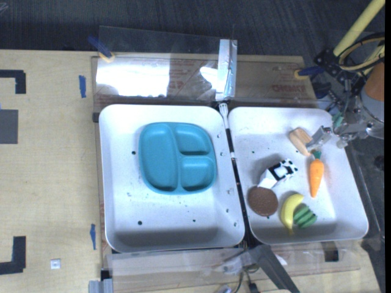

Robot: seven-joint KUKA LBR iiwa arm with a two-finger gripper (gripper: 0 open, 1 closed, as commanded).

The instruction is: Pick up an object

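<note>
The right bin (348,224) holds several small things. A tan block (299,140) lies near its far right side, and an orange carrot (316,176) sits just below that. A black-and-white piece (279,172) is in the middle, with a brown disc (263,201) and a yellow-and-green toy (297,212) toward the front. My gripper (322,137) reaches in from the right edge of this bin. Its tip is right beside the tan block and just above the carrot's green top. Nothing is visibly lifted.
The left bin (116,212) holds a blue divided plate (178,157). A clear plastic panel (165,66) stands behind the bins. Cables and a yellow pole (360,23) are at the upper right, near the arm (360,118).
</note>
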